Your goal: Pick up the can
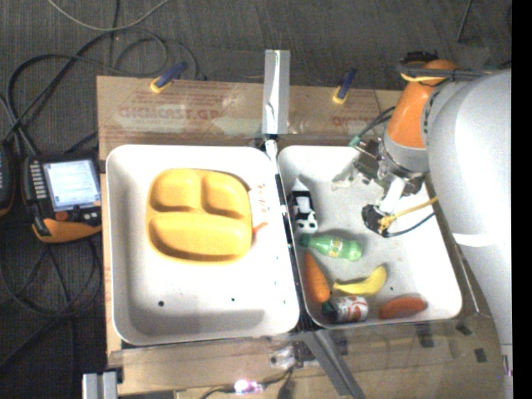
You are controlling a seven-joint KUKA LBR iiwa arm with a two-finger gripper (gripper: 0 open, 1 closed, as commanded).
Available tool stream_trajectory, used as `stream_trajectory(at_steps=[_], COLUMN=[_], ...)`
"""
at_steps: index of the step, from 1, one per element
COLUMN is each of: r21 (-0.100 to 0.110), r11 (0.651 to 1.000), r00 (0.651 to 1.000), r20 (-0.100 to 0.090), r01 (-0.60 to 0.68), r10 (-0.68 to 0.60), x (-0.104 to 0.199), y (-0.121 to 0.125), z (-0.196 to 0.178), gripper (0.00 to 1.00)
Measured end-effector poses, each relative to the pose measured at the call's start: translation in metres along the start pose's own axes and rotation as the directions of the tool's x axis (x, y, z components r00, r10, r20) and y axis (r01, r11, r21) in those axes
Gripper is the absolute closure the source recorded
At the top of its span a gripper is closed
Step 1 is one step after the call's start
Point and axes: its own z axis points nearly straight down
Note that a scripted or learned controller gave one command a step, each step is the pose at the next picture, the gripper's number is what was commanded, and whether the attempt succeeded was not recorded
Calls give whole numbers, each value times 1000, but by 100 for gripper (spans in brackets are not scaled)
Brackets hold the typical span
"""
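The can [349, 308] lies on its side at the near wall of the right bin [420, 252], in the corner next to the left bin [191, 302]. The thick end of a carrot [315, 278] touches it on the left, and a banana [363, 283] lies just behind it. A reddish oblong piece [403, 307] lies just beside it on the right. Farther back, a green bottle [332, 246] lies on its side, and behind it a black and white toy cow [304, 209] sits against the wall between the bins. The arm [411, 127] reaches in over the far right of this bin. Its jaws are well apart from the can, and I cannot tell whether they are open or closed. The left bin holds a yellow divided tray [199, 214].
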Motion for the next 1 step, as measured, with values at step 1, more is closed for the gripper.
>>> stream_trajectory(at_steps=[1], r21=[-3], r11=[943], r00=[942], r20=[-6], r01=[334], r10=[-334], x=[-61], y=[-5], z=[-2], gripper=[0])
